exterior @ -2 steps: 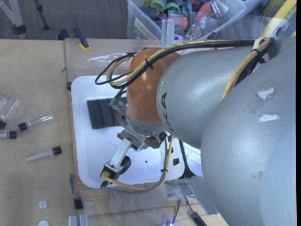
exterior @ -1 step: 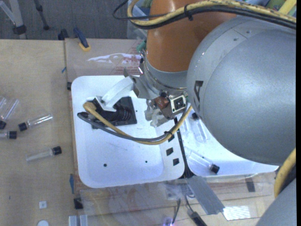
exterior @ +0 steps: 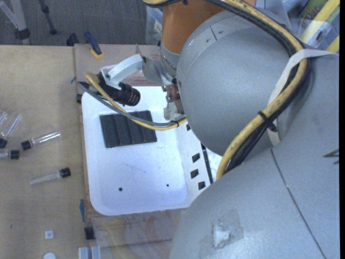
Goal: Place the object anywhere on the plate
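Grey arm (exterior: 242, 90) over white bin (exterior: 135, 182); no legible writing.

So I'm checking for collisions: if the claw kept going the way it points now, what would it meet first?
Hard to judge: the arm hides the claw. If it points straight down, probably the white bin floor near the black ridged pad; depth is unclear.

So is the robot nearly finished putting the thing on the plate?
Hard to say. Nothing looks done: the white bin shows a dark ribbed pad, and I can't make out a plate or the object. The arm hangs over the bin's top end, hiding the gripper. The whole placing looks left to do.
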{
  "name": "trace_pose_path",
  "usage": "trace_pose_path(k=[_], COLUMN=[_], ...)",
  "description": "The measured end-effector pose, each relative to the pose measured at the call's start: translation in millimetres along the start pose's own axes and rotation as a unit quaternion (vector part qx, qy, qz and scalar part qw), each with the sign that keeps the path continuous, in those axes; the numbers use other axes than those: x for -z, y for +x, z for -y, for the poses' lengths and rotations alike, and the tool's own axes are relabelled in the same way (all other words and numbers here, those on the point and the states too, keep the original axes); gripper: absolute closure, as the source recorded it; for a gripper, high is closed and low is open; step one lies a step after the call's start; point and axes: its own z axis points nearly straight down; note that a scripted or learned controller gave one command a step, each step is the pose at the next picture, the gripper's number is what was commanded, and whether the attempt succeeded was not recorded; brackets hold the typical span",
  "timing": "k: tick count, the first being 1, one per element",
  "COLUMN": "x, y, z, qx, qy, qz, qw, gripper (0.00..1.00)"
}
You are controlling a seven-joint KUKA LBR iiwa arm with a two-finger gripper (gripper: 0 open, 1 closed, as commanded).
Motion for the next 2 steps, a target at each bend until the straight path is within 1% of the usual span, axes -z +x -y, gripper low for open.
trace_pose_path(k=[1,2], x=[-105.2,-215.1], y=[-55.4,27.5], z=[10.5,-6.1], qx=[0.008,0.001], qy=[0.000,0.001], qz=[0.003,0.005], qw=[1.0000,1.0000], gripper=[1.00,1.00])
